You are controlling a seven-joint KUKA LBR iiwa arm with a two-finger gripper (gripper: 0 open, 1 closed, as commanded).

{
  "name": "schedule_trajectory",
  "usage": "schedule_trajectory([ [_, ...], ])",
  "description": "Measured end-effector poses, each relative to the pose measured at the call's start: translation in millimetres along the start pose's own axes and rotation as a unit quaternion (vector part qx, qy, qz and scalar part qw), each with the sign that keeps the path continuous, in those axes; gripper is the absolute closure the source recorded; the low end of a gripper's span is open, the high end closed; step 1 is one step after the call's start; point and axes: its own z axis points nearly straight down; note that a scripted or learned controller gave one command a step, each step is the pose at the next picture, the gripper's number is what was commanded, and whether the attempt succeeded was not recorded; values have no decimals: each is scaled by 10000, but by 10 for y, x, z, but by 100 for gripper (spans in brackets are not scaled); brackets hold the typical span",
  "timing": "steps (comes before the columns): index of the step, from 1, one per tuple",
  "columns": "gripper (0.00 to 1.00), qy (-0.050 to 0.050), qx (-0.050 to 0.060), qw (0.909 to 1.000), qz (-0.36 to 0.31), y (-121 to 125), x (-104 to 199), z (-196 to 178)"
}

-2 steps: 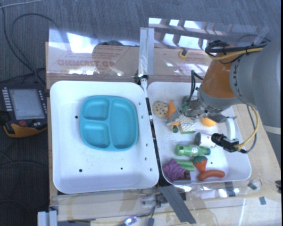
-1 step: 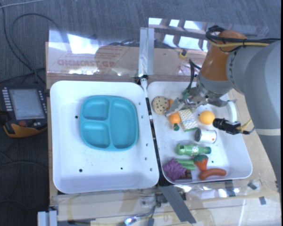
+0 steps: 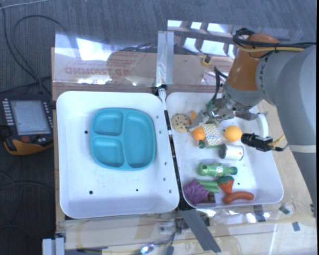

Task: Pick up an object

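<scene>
White plastic makes up both shallow bins: the left bin [image 3: 74, 185] carries a turquoise three-compartment plate [image 3: 122, 138] lying flat near its middle, and the right bin [image 3: 266, 179] holds a scatter of small toy foods. Reaching in from the right, the grey arm with its orange band [image 3: 243, 70] hangs over the upper part of the right bin, and its gripper [image 3: 217, 112] sits low above the objects there; how wide the tool stands cannot be told from this slant. Just below the gripper lies a pale patterned block [image 3: 212, 136], with a small orange fruit [image 3: 199, 134] touching its left side and a round orange ball [image 3: 233, 134] just beside its right. A round tan cookie [image 3: 179, 122] rests near the bin's left wall. Below the block sits a white cylinder with a dark end [image 3: 231, 152], then a green bottle [image 3: 217, 169] lying on its side. Along the near edge are a purple leafy vegetable [image 3: 198, 191], a red strawberry-like piece [image 3: 226, 185] and a red sausage [image 3: 238, 197]. A handheld control pendant with a grey screen [image 3: 24, 124] lies on the floor left of the bench.
</scene>
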Motion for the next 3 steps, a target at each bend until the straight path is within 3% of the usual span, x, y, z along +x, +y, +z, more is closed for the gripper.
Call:
schedule_trajectory([
  [1,100,-119,-209,9994,-250,-447,-361,36],
  [2,100,-73,-148,9970,755,-230,-149,-746],
  [3,100,-39,-149,9668,2552,-377,751,-856],
])
